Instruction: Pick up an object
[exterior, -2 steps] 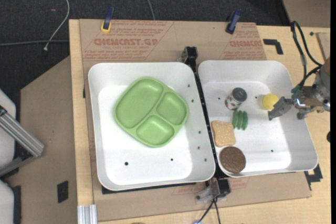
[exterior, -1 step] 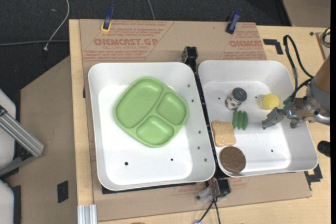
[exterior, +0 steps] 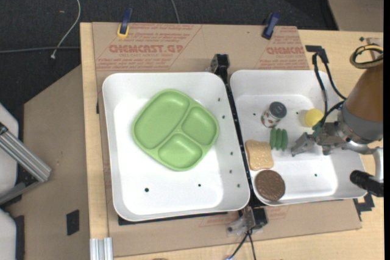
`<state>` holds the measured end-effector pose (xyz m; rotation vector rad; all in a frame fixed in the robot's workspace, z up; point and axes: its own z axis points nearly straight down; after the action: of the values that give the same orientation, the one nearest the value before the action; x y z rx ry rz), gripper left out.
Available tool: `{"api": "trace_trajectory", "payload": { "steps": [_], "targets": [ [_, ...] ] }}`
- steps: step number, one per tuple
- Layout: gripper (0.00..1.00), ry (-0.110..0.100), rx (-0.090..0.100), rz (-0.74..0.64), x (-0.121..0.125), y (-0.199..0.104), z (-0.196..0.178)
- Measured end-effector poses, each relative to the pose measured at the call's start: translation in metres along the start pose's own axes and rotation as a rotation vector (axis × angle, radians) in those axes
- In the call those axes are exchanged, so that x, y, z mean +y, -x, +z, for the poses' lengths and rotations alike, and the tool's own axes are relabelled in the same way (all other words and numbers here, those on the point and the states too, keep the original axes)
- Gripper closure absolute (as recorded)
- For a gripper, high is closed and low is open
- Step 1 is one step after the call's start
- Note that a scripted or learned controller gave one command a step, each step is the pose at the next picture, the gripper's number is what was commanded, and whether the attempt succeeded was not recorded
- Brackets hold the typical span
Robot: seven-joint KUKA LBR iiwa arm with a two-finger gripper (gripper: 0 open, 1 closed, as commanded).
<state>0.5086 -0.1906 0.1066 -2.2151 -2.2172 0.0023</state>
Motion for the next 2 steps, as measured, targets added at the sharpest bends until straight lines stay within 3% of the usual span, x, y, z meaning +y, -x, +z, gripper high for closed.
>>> {"api": "trace_trajectory", "payload": {
  "steps": [1, 2],
  "targets": [
    [1.0, 0.007, -0.003, 0.001, 0.001, 0.001, -0.014],
    [1.0, 0.012, -0.006, -0.001, 0.009, -0.004, -0.062]
  ]
}}
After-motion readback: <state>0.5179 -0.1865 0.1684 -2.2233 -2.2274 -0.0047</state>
